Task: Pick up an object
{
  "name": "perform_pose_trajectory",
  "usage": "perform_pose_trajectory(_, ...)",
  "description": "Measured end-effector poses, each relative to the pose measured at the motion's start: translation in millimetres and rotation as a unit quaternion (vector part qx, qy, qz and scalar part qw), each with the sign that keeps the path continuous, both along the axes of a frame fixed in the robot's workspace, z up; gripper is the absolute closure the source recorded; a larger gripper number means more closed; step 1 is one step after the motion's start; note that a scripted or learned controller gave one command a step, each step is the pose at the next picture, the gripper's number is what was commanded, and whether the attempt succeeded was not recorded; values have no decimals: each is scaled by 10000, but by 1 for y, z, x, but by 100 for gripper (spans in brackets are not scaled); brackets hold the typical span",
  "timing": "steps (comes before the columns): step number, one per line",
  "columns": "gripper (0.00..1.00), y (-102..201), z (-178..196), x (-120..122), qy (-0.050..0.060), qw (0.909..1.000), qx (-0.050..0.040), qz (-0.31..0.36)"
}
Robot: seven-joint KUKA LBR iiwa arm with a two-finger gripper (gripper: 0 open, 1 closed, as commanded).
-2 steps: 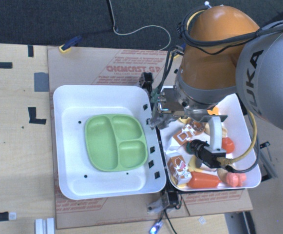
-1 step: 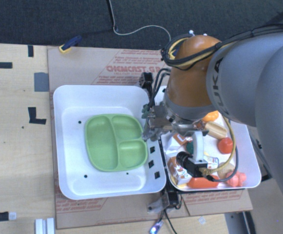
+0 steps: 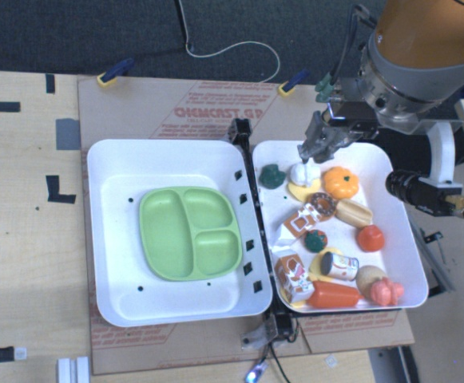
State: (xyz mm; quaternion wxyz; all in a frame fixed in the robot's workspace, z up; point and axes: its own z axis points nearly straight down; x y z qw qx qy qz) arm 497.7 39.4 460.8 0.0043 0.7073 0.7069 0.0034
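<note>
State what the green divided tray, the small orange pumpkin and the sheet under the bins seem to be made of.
Green divided tray: likely moulded plastic, matte, one even colour with smooth rounded walls. Orange pumpkin: probably toy plastic, slightly glossy, with a pale highlight. Sheet under the bins: cardboard, a flat brown surface with red printed lettering.

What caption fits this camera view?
Gripper poised over toy food in the right bin; green divided plate sits in the left bin.

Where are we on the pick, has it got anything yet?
Done: the arm has reached the right bin; its pincer sits at the far-left corner. In hand: the tips are right above a small white item beside the orange pumpkin, but I can't see anything between them. Left: a confirmed grasp and lift. The green tray in the left bin holds nothing.
</note>
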Motion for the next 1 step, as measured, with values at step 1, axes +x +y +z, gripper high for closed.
perform_pose_trajectory(1,100,25,-116,-14,151,9999,-15,12)
